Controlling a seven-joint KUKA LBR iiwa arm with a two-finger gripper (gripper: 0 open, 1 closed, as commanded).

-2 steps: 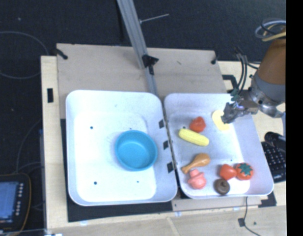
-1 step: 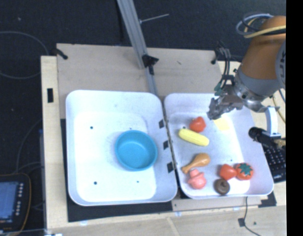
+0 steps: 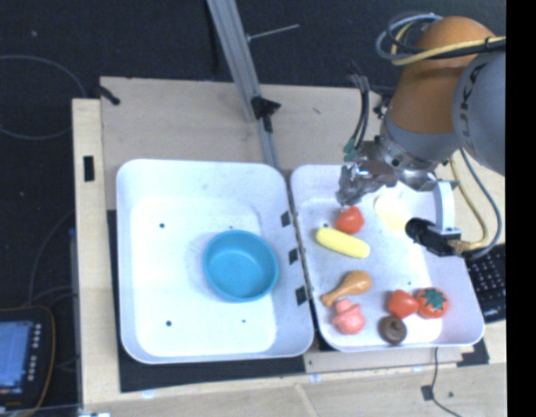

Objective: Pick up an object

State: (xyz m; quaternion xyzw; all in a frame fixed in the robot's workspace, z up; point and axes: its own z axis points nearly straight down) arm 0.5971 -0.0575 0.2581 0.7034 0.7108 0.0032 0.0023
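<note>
- The gripper (image 3: 353,191) hangs over the back of the right bin (image 3: 313,189), directly above and seemingly touching a small red tomato (image 3: 349,221).
- I cannot tell how the jaws stand; from this slanted view they merge into one dark metal cluster, and nothing is seen between them.
- The likeliest target is that tomato; a banana (image 3: 342,242) lies just beside it toward the front.
- Further forward in the same bin sit a drumstick (image 3: 347,287), a pink toy (image 3: 347,319), a brown ring (image 3: 392,329) and two red fruits (image 3: 416,303).
- The left bin (image 3: 146,189) holds a blue bowl (image 3: 241,265), well apart from the arm.
- Risk: the tomato is round and smooth, so off-centre jaws could squirt it sideways.
- Risk: the banana is so close that one finger may land on it, blocking the close or nudging both pieces.
- Risk: the tomato lies near the bin's back and dividing walls, so a low descent could scrape the rim.
</note>
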